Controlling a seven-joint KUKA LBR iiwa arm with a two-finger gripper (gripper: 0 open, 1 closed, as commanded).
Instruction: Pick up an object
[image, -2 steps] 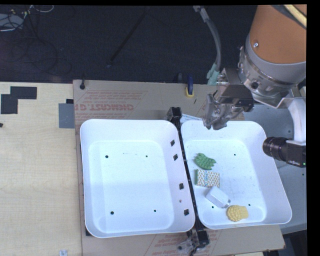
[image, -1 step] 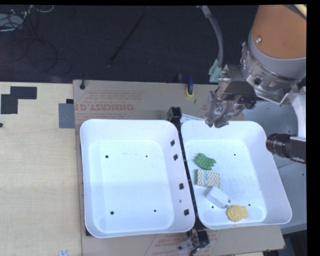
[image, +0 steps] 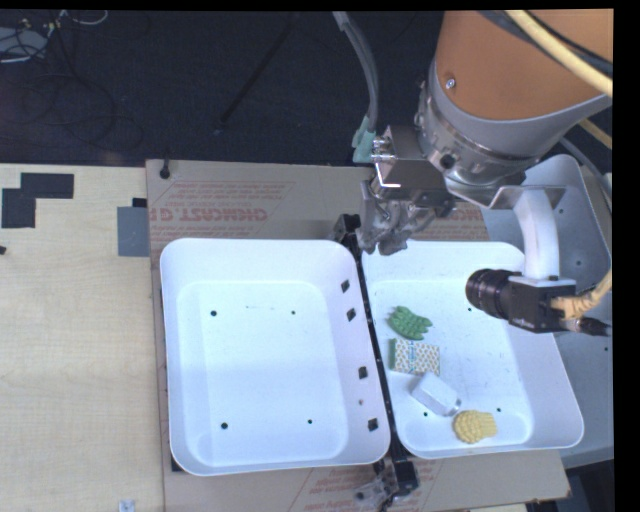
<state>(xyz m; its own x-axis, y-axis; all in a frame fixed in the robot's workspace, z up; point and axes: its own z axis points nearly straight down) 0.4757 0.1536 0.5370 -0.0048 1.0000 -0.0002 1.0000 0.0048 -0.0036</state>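
Several small objects lie in the right bin (image: 540, 400): a green leafy piece (image: 409, 322), a pale patterned square (image: 416, 356), a white block (image: 434, 393) and a yellow corn-like piece (image: 474, 427). My gripper (image: 392, 238) hangs over the far left corner of the right bin, close to the divider between the bins. It stands well above and behind the green piece. I see nothing between its fingers.
The left bin (image: 190, 300) lies beside the right one. A black cylindrical device (image: 507, 297) on a white mount reaches over the right bin's right side. Brown cardboard (image: 250, 205) lies under both bins.
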